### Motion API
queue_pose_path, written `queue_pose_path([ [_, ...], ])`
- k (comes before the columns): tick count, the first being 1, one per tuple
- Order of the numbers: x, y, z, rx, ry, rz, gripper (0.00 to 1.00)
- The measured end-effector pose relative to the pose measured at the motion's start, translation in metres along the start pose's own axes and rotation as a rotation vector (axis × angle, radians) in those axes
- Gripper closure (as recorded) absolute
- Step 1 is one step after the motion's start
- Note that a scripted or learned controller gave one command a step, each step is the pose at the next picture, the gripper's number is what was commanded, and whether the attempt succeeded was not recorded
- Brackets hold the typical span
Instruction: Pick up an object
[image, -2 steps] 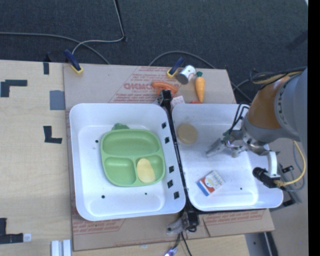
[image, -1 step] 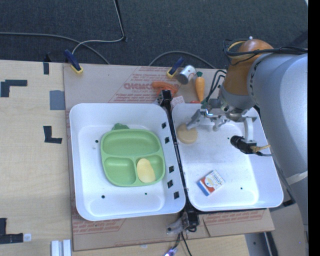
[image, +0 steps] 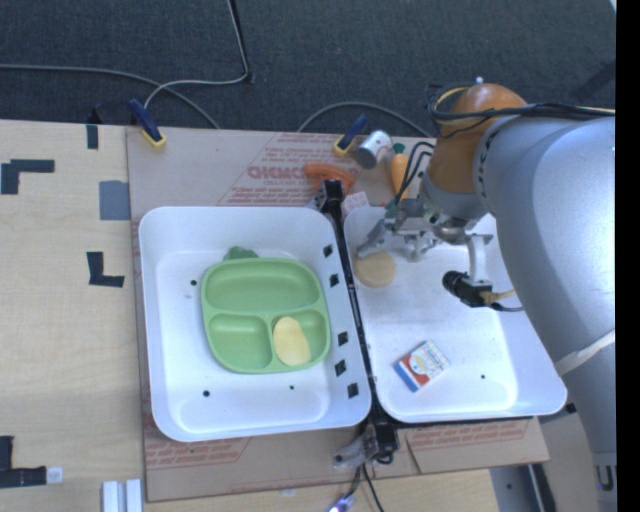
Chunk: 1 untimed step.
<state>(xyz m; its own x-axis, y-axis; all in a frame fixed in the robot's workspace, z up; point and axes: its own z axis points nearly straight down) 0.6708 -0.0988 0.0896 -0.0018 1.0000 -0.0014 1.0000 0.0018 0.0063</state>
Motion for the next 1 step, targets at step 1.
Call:
queue_pose_path([
  [1, -0.0027, 0.0002, 0.0002, 0.000, 0.002, -0.001, 0.00],
])
